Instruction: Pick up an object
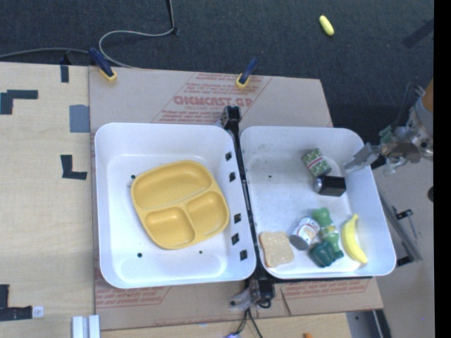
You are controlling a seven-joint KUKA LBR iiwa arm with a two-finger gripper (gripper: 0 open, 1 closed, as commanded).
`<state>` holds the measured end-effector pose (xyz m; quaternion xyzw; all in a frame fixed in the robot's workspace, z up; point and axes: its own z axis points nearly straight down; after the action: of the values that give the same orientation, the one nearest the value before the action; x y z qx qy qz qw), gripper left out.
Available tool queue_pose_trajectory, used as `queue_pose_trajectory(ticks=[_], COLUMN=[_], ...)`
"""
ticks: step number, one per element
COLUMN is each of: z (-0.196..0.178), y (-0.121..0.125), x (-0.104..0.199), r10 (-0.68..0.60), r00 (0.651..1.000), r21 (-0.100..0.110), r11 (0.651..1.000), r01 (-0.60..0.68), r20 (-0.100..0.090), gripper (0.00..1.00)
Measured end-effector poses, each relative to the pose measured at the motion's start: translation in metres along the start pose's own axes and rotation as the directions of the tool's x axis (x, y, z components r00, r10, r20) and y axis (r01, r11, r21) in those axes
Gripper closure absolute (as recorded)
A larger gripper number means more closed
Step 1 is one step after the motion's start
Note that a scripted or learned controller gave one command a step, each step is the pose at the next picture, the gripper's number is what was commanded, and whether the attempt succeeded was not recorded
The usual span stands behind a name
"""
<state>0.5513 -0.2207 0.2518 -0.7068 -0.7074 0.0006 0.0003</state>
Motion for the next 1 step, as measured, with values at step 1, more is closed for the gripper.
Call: queue_pose_trajectory(ticks=[1], z=[0.1564], y=[0.0307], x=[-0.0013], r10=[-0.002], r00=[1.000], r21=[-0.003], r11=[1.000], r01=[0.002], r20=[-0.001], gripper=[0.00])
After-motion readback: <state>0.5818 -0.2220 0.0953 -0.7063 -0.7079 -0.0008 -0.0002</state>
